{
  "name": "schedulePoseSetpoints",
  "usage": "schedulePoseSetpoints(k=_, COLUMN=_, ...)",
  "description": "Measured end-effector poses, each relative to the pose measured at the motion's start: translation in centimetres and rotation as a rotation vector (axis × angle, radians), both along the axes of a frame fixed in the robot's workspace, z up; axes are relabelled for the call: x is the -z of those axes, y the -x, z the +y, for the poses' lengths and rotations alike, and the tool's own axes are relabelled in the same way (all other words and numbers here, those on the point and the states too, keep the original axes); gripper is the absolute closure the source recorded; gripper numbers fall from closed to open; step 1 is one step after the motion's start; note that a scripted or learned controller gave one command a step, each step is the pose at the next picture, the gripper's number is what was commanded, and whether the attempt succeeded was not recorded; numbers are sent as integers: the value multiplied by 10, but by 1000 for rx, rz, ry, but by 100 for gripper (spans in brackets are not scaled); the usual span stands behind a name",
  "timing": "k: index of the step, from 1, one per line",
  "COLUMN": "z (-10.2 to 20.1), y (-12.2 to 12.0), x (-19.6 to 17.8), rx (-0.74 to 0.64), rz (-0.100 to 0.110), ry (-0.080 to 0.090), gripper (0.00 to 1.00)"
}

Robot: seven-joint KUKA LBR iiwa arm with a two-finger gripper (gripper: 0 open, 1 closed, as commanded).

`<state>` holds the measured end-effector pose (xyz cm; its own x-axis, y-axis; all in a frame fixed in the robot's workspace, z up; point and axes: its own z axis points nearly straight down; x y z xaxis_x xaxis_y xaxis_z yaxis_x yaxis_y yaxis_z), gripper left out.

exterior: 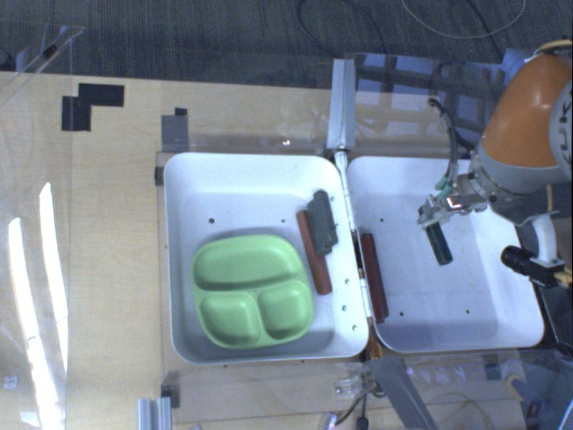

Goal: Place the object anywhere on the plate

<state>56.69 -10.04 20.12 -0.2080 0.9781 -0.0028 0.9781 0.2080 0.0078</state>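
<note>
While your gripper [439,240] hovers over the right bin [466,321], grip state unreadable, you'll need a carry to the green plate [251,289]

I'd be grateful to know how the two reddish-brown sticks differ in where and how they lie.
The left stick lies in the left bin, beside the green plate, with a dark grey object across its upper end. The right stick lies in the right bin, along its left wall, nothing on it. Both are slim and point roughly the same way.
</note>
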Motion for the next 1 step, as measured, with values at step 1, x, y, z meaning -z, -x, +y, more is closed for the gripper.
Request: schedulePoseSetpoints(k=1, z=42, y=-5, x=-17, rx=12, rz=1, ry=0, gripper=100)
